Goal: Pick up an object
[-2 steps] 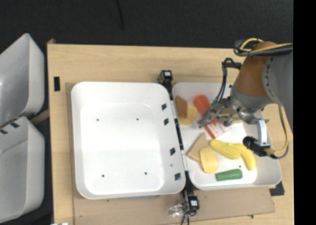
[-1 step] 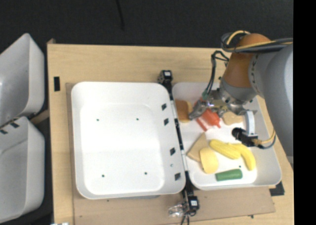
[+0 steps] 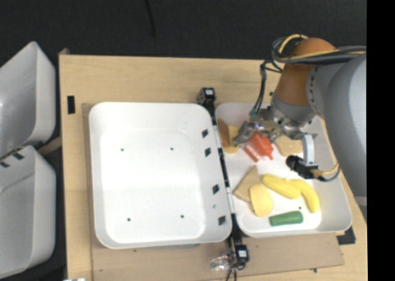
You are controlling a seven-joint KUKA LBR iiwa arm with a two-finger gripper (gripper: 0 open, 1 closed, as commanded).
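A wooden bench point(image 3: 154, 79) carries two white bins. In my right bin point(image 3: 336, 209), the orange-red object point(image 3: 259, 146) lies just under my gripper point(image 3: 254, 133); whether I'm pinching it, I cannot tell. Nearer the front lie a banana point(image 3: 290, 188), a pale yellow piece point(image 3: 261, 201) and a green piece point(image 3: 285, 217). The left bin point(image 3: 154, 175) adjoins.

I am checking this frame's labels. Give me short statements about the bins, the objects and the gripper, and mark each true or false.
1. The banana lies in the right bin. True.
2. The green object lies in the left bin. False: it lies in the right bin, near its front edge.
3. The gripper is over the right bin, by the red object. True.
4. The red object lies beside the green object. False: the banana lies between them.
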